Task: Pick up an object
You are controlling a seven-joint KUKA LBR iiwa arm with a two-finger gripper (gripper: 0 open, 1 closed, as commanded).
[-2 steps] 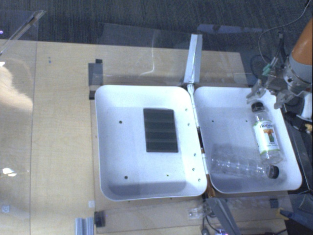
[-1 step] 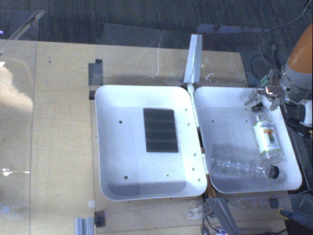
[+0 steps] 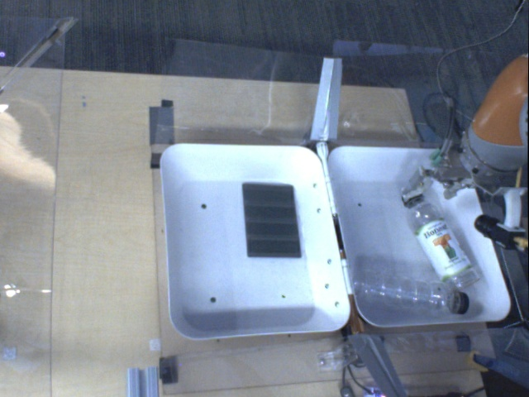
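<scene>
Nearest the camera, along the front wall of the right bin (image 3: 496,311): a clear plastic bottle (image 3: 409,293) lying flat, long axis running left to right, dark cap pointing right. Just behind and touching near that cap end, a second clear bottle (image 3: 440,245) with a white-and-orange label, lying on a slant, long axis from upper left to lower right, silvery neck end toward the upper left, base toward the lower right corner.

In the left bin (image 3: 186,222), side by side with the right one: a dark ribbed rectangular block (image 3: 271,220) lying flat near the middle, long side running front to back, well apart from every wall.

Beneath both bins, a pale wooden bench (image 3: 91,222), with clear sheeting across its left part and behind the bins. Between the bins at the back, a grey metal bar (image 3: 326,99) rising upward. Beyond the bench, dark grey carpet (image 3: 207,11).

At the far right, over the back right part of the right bin: the grey arm with its orange band (image 3: 501,110), reaching in. Below it the tool (image 3: 446,174), close above the neck end of the labelled bottle; cannot tell whether spread or pressed together, nor whether touching the bottle.
</scene>
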